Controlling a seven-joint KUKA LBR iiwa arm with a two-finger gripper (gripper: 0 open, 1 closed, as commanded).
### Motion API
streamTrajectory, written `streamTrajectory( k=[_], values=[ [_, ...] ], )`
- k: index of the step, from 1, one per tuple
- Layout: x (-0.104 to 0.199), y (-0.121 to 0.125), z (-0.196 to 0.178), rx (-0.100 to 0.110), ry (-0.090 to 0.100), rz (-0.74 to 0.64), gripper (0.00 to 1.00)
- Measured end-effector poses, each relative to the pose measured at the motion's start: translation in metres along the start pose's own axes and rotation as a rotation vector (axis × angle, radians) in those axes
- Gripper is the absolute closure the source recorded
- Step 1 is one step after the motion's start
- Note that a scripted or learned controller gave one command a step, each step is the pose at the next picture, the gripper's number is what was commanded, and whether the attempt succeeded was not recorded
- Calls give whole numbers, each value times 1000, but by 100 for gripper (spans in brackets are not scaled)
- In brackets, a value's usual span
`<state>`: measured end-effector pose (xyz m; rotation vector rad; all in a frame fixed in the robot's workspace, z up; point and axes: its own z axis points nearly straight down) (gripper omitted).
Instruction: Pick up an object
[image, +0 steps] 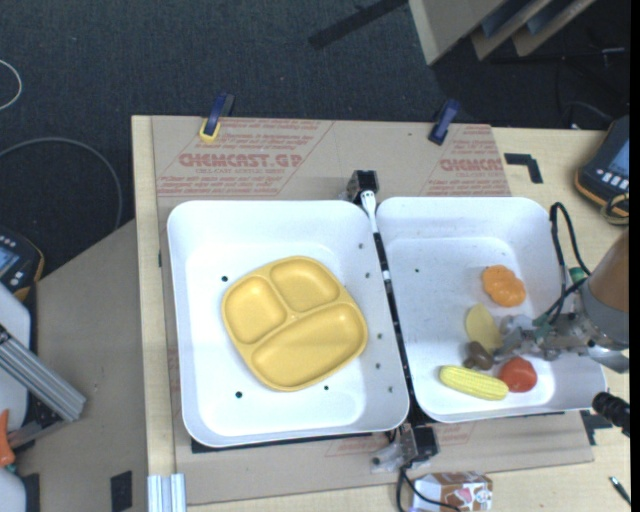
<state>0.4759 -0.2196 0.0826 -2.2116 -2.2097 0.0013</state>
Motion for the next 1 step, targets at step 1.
streamTrajectory(
  k=[1],
  values=[
    [2,98,-2,-12,-2,-9,0]
  ],
)
